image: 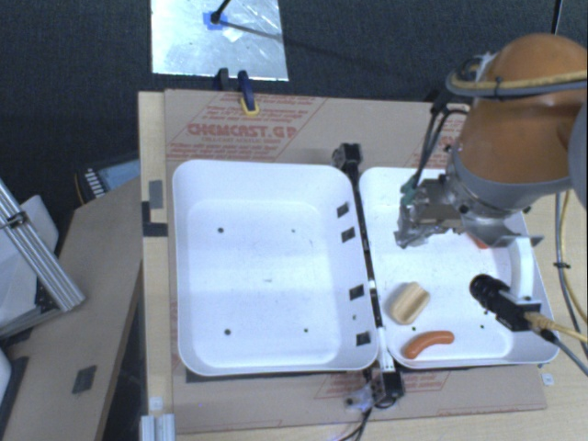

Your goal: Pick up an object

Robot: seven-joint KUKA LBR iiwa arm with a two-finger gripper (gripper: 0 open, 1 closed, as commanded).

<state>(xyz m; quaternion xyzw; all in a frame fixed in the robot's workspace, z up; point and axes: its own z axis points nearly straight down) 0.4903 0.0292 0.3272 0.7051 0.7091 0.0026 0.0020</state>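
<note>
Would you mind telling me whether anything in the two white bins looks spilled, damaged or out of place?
Nothing stands out. The tan bread roll and orange sausage lie loose but intact in the right white bin, apart from each other.

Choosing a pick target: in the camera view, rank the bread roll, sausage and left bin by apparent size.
1. left bin, by far the largest.
2. and 3. bread roll and sausage look too alike to rank.

Cardboard sheet (276, 122) under two white bins (262, 356), shiny foil square (220, 26) behind, blue-yellow clamp (246, 95), aluminium rail (37, 255) at left
</note>
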